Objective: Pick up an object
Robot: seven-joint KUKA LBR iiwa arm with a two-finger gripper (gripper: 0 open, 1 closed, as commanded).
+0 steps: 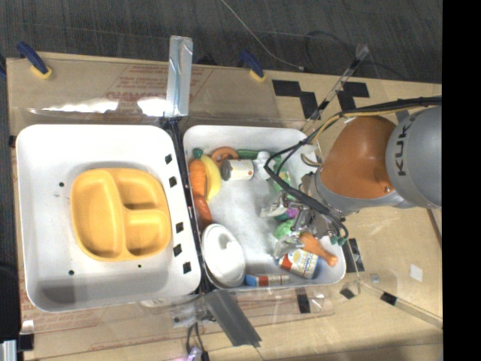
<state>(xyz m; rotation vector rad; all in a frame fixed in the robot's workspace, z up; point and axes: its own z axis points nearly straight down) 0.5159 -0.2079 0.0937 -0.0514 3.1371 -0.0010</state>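
The right bin holds a jumble of objects. An orange carrot and a yellow banana lie along its left wall, with a small white cylinder beside them. A white bowl sits at the front left. My gripper is down among green and purple items at the bin's right side, just above an orange carrot-shaped toy and a small labelled jar. The wrist and cables hide the fingers.
The left bin holds a yellow divided tray. A red and blue marker lies along the right bin's front wall. The arm's orange band hangs over the right bin's right rim. Black cables loop over the bin's back right.
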